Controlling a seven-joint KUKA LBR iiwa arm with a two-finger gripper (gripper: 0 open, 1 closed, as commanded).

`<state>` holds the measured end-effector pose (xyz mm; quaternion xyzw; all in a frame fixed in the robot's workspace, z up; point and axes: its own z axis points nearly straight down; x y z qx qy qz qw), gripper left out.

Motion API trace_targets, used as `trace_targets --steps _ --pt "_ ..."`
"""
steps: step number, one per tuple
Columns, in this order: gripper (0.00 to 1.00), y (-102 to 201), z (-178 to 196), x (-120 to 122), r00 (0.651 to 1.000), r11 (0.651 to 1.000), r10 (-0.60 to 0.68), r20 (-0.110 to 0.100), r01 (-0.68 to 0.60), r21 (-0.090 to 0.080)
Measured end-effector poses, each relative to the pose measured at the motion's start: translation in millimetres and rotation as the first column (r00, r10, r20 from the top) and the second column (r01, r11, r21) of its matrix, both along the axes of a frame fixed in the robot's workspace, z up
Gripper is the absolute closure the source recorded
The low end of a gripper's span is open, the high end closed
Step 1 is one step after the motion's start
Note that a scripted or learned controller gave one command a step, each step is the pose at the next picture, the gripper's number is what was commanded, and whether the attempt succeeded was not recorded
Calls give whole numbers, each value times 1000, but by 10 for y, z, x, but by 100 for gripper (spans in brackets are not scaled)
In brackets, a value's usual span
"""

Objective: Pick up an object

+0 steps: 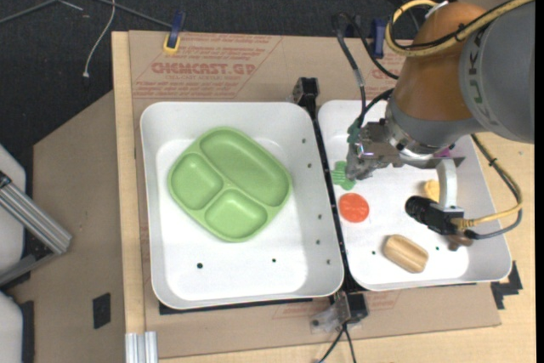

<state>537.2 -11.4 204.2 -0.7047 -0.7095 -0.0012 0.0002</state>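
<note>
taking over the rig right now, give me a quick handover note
Gripper: low in the right white bin, near its left wall; grasp unclear.
Objects there: small green piece beside the gripper, round orange-red disc, tan bread-shaped block, yellow piece.
Left white bin: green divided plastic plate.
Done: nothing visibly lifted.
Left: grasp and raise one object.

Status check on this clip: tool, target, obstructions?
Tool low in right bin, beside green piece. Nothing visibly grasped. Orange disc, tan block loose nearby.
</note>
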Motion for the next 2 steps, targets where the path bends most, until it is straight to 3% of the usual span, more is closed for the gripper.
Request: trace_targets --steps 2 --pt "100 944 85 356 1000 1000 -1 1 1 0"
